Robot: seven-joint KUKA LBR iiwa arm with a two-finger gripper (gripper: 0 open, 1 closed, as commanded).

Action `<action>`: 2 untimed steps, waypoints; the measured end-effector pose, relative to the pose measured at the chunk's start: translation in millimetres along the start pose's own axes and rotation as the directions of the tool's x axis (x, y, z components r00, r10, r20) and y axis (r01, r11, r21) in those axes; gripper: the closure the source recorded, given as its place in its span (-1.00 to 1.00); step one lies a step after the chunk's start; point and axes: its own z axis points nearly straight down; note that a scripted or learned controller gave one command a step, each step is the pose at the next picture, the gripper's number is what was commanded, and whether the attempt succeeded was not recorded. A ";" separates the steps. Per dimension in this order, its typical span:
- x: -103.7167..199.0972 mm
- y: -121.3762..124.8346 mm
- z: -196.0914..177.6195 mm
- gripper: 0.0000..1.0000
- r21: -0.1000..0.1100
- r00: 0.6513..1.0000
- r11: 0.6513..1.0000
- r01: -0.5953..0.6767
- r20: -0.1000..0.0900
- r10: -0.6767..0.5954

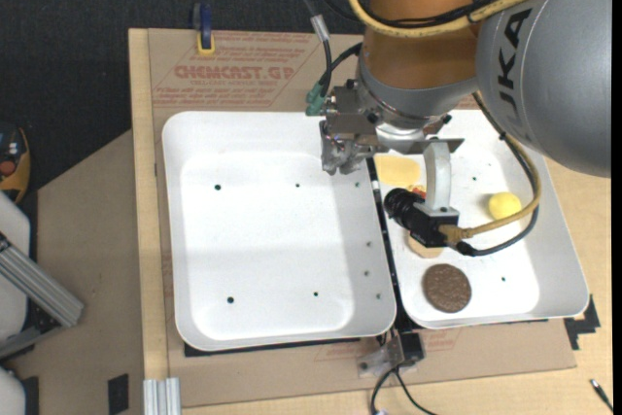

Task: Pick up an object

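My gripper [342, 154] hangs over the far right corner of the left bin [194, 209], close to the seam between the two bins. Nothing shows between its tips. In the right bin [544, 296] a pale yellow flat piece [398, 172] lies just right of the gripper, partly hidden under the wrist. A small yellow ball [502, 205] rests toward that bin's right side. A brown round disc [447, 288] lies near its front edge. A tan object [421, 248] peeks out behind the disc, mostly covered.
Both bins sit on a brown cardboard sheet [243, 63] with red lettering, held by a blue clamp [203, 24] at the back. The large orange and grey arm [457, 5] overhangs the back of the right bin. Metal framing [39, 287] stands at the left.
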 end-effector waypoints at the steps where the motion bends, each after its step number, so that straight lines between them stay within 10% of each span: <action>1: 80.7 -25.7 -16.7 1.00 -0.009 1.000 1.000 0.012 -0.004 -0.012; 2: 86.8 12.4 80.0 1.00 0.002 1.000 1.000 0.001 0.004 -0.001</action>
